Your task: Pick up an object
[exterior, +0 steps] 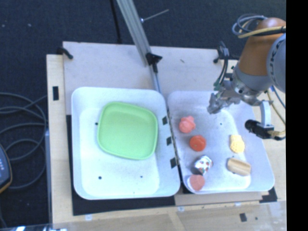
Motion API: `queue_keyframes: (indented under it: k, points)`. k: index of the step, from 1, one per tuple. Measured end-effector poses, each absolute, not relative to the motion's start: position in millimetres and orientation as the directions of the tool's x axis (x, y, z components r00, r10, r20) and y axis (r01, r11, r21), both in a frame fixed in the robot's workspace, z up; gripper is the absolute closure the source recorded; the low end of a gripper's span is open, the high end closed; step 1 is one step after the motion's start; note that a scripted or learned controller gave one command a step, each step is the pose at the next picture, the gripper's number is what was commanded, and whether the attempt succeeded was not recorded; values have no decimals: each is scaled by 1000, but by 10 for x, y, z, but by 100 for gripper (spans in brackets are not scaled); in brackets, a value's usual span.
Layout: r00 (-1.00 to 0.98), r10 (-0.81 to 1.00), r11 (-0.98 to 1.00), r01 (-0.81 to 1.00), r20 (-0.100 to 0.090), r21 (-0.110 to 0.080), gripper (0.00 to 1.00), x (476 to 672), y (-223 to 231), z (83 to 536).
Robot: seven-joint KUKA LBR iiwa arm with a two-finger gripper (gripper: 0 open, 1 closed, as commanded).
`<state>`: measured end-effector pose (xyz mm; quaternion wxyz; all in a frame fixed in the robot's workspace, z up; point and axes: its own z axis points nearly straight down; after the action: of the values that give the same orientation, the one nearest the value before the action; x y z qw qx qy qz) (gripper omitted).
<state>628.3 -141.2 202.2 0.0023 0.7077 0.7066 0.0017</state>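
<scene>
The hand [215, 105], its spread impossible to tell, hovers up-right of the pink toy fruit [187, 124] in the right bin [255, 179]; the fruit looks light, rounded and slippery, best pinched across its middle.

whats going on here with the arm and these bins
A grey and orange robot arm reaches in over the right bin, its gripper hovering above the bin's upper part with nothing visibly held. Below it lie a pink piece, a red piece, a yellow item and a tan block. The left bin holds a green plate.
</scene>
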Motion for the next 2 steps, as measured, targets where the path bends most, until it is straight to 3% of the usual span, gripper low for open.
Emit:
queue_keyframes:
  k: [1,2]
  points:
    - [0,1000,0,1000,0,2,100,6286,-1418,2163]
    - [-3,1000,3,1000,0,0,100,6256,-906,2113]
